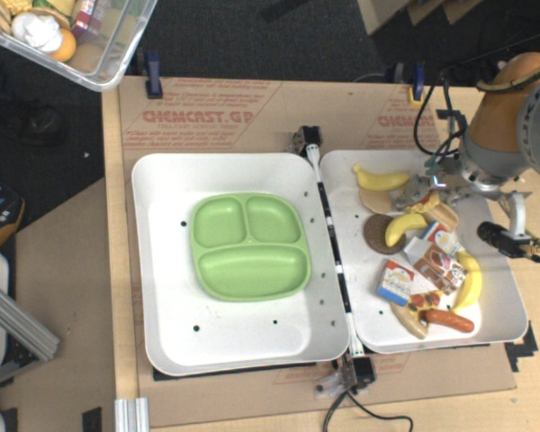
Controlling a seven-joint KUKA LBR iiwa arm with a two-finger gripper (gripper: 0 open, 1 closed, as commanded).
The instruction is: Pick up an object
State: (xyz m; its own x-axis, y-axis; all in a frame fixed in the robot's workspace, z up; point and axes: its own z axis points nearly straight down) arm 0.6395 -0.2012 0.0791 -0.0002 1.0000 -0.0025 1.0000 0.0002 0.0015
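- Left bin (162, 331) nearest; green plate (249, 246) with three compartments lies at its centre
- Right bin (513, 318) holds clutter: banana (381, 180) at top; brown disc (378, 232); second banana (403, 228); packets (423, 273); sausage (450, 319); third banana (471, 282)
- Gripper (436, 185) low over top of right bin, near second banana; jaw state cannot be told; nothing seen held
- Arm (508, 115) enters from right

The tabletop (252, 115) is covered by a brown cardboard sheet (207, 106) printed with red lettering. Two shallow white bins are set directly on it, side by side and touching: the left bin (162, 268) mid-frame, the right bin (504, 318) toward the right edge.
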